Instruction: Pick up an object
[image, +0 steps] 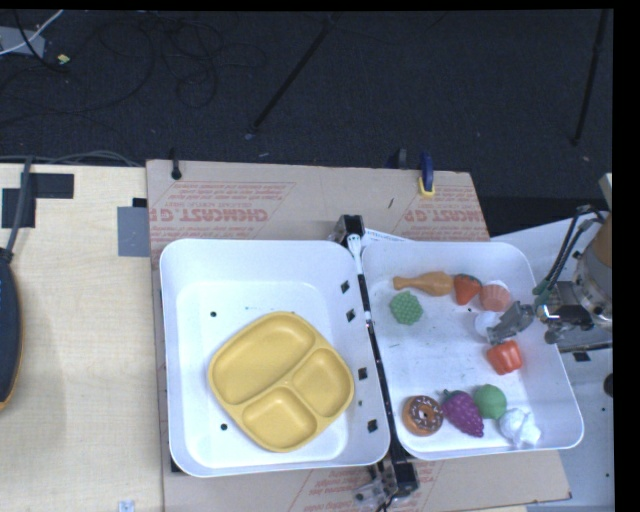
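The right bin (545, 395) holds several toy foods. An orange drumstick (424, 283), a red strawberry (466, 289) and a pinkish piece (494, 296) lie along its far side, with a green knobbly ball (405, 308) just below them. A red-orange pepper (505, 356) sits near the right wall. Along the near side lie a donut (423, 414), purple grapes (462, 412), a green fruit (490, 400) and a white crumpled piece (519, 428). My gripper (503, 323) reaches in from the right, low over the bin between the pinkish piece and the pepper.
The left bin (190, 300) holds a yellow three-compartment plate (281, 380). A ridge with black clips (365, 340) divides the two bins. Cardboard (300, 205) lies under both, with a wooden bench top (70, 330) to the left. The arm's wrist and cables (580, 300) hang over the right bin's right rim.
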